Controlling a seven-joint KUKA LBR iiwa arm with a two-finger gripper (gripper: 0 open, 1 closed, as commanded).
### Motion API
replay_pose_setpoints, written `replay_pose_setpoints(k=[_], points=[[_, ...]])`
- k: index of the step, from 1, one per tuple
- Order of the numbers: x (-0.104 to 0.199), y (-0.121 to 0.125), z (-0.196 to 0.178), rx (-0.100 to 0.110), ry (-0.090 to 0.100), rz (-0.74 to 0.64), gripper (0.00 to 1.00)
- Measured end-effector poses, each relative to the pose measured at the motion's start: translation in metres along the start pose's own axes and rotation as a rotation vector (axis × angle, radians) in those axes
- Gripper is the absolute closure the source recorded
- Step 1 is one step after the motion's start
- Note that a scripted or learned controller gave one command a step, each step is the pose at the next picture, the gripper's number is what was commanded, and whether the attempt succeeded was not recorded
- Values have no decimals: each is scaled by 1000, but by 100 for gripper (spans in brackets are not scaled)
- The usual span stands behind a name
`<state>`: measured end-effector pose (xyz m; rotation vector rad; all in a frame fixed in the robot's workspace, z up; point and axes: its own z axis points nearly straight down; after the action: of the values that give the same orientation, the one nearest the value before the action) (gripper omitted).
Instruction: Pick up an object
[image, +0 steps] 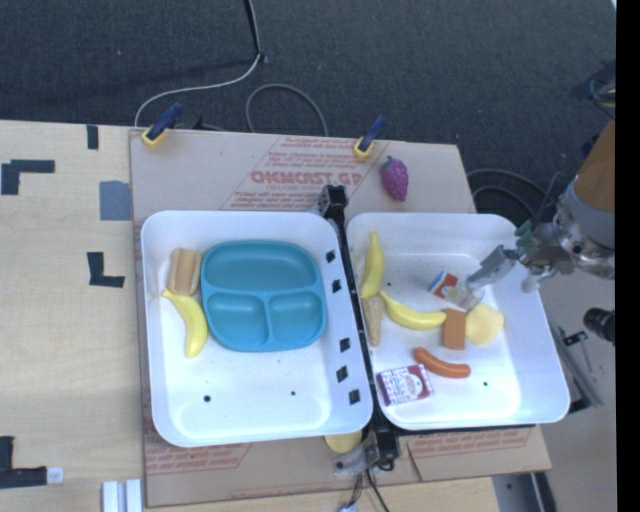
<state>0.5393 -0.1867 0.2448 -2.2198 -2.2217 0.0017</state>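
From above, the left bin holds a blue divided plate in its upper middle, with a tan bread-like piece and a yellow banana just left of the plate. The right bin holds a second banana standing along its left wall, a third banana lying across the middle, a pale stick-like item beside it, an orange block touching a yellow lump, a sausage lower down, a red-and-white packet near the bottom, and a small red, white and blue carton. A purple grape bunch lies on the cardboard above the right bin.

The arm is cut off by the right edge of the frame. The gripper slants down-left from the right, its tips blurred; they may be touching the carton, just to its right, but how far they are spread cannot be made out, nor any hold
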Motion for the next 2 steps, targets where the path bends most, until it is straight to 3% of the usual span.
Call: replay_pose_setpoints(k=[1, 2], points=[[42, -37, 151, 13, 5, -1, 0], [87, -54, 159, -10, -6, 0, 0]])
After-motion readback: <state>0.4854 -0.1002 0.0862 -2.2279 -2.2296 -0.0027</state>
